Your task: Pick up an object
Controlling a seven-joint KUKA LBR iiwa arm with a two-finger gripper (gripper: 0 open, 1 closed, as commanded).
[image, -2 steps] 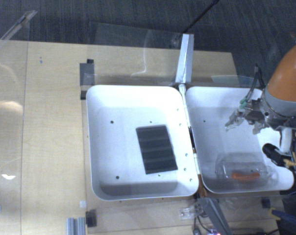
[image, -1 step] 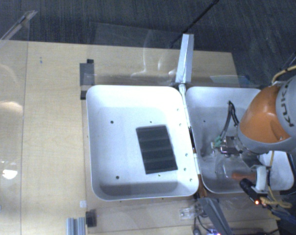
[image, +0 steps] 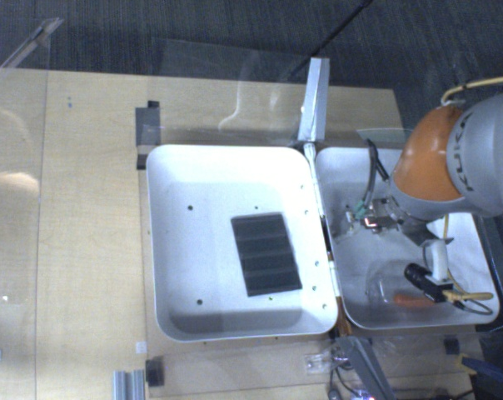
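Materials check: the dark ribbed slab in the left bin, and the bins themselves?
Dark ribbed slab: looks like matte black rubber or foam; it shows raised ridges across it and no glare, though hard plastic is possible. Bins, left and right: likely moulded white plastic, with a smooth, slightly glossy skin, rounded corners and soft shading on the walls.

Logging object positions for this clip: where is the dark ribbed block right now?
The dark ribbed block lies flat near the middle of the left bin, toward the divider shared with the right bin.
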